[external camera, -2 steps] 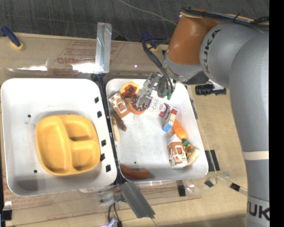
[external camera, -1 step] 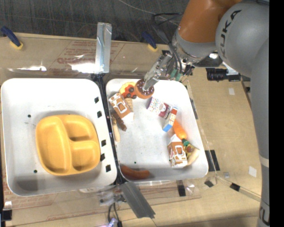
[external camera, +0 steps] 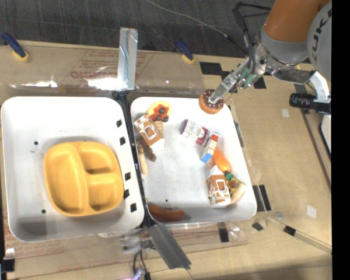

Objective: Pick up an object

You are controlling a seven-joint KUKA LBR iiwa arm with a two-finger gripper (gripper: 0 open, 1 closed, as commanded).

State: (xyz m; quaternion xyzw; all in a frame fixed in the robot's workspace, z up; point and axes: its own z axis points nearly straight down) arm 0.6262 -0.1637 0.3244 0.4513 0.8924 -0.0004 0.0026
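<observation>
Currently the gripper (external camera: 217, 100) sits over the far right corner of the right bin (external camera: 181, 185), fingers clamped on a brown doughnut (external camera: 210, 102) held above the rim. Small cartons (external camera: 193, 130) and a carrot (external camera: 221, 160) lie within the bin. The left bin (external camera: 17, 121) contains a yellow tray (external camera: 81, 177).

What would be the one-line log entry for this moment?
pincer: at the right bin's top right corner | on: round brown donut-like toy | yellow tray: left bin | lift: not confirmed
</observation>
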